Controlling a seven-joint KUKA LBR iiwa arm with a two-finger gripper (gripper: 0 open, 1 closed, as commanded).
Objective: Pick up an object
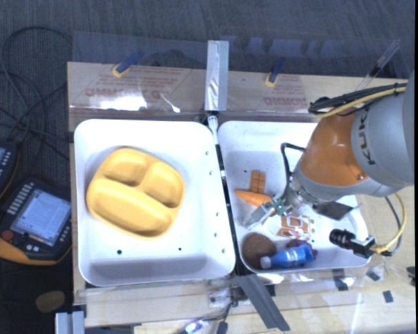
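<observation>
My gripper (270, 208) hangs low over the middle of the right bin (231, 158), under the orange wrist band. Its tips sit just past the pointed end of an orange carrot (251, 197), and I cannot make out how they stand. An orange block (257, 181) lies just behind the carrot. Near the front wall lie a brown round object (256, 245) and a blue bottle (288, 257) on its side. A white card with orange print (297, 224) lies beside the gripper. A large yellow bread-shaped toy (134, 190) lies in the left bin (83, 256).
A black cylindrical part (350, 241) on the arm sticks out over the right bin's front right. Cables and hand-held controllers (28, 218) lie on the floor to the left. Clips hold a clear sheet behind the bins.
</observation>
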